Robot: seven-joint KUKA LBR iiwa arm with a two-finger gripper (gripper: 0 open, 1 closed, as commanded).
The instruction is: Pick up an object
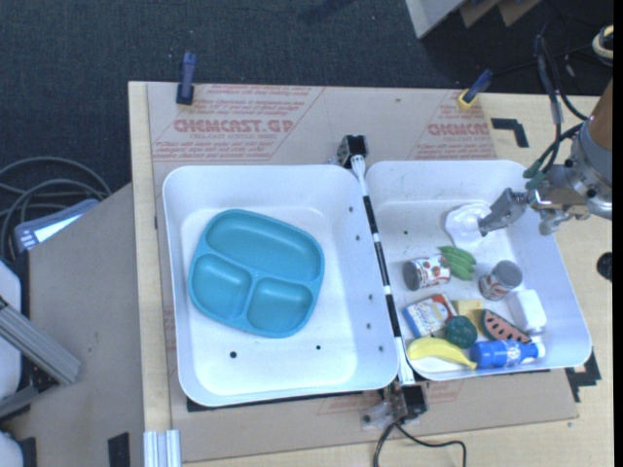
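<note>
Two white bins sit side by side on the bench, and the work concerns the right bin, where a crowd of small things lies. The gripper hangs at that bin's upper right, its tip pointing left and down toward a pale, glossy white object near the back wall. Whether the claw is released or clenched cannot be told: the angle and the blur hide its tip. Nothing can be seen held in it.

The pickable things are packed toward the bin's near half: a small can lying on its side, a green leafy piece, a second can, a white block, a watermelon slice, a banana, a dark green ball, a blue bottle and a small packet.

Several risks seem likely. The white object is close in shade to the bin floor and looks rounded and slick, so a closing grip could slide off it. Should the arm go for the cluster instead, the things lie touching or just beside each other, and a descending finger could land on a neighbour, push the pile aside, or pinch two at once. The cans could roll away under a glancing touch. The left bin holds a blue divided plate, well apart from all this.
</note>
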